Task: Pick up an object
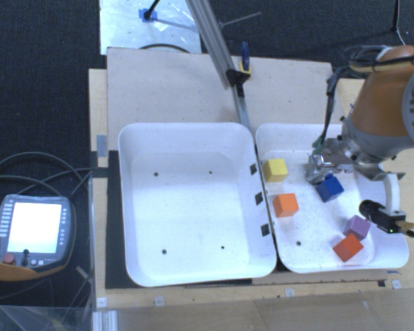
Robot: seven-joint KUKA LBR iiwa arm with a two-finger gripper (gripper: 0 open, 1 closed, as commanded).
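Blue cube (330,187): in the right bin, upper middle part, tilted on the floor, directly under and touching the pincer tips as far as the view shows.
Pincer (320,165): low in the right bin, at the blue cube's upper left edge; whether its fingers are spread or pinching cannot be told.
Right bin (400,257): holds five cubes: yellow cube (275,169) near the left wall, orange cube (286,205) just below it, blue cube near the centre, purple cube (357,227) and red cube (348,247) close together at the lower right.
Left bin (186,128): white floor with a few small dark dots.
Worktop (165,81): carries both bins side by side.
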